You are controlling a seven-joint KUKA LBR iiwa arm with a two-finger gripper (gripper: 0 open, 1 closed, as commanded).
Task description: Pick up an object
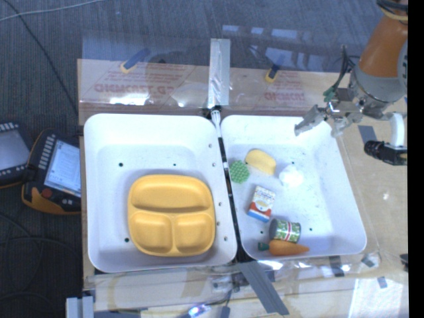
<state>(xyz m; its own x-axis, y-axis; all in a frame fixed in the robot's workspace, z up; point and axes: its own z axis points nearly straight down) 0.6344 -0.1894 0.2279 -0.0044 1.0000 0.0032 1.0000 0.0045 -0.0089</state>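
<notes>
Two shallow white bins sit side by side on the tabletop (93,78). One yellow divided tray (172,213) fills much of the left bin (106,138). Six small items lie in the right bin (331,177): a yellow lemon-like piece (261,161), a green round piece (238,172) against the divider, a white lump (291,175), a small red-and-white carton (262,203), a green can (286,230) and an orange carrot (289,248). The carrot lies near the front wall, its long axis running left to right, touching the can just behind it. The can lies on its side. The carton stands slightly tilted. The grey arm with its orange band (384,42) reaches in from the right; its hand (323,122) hovers over the right bin's back corner, fingers spread apart, gripping nothing. A handheld controller (56,174) rests on the floor to the left.
</notes>
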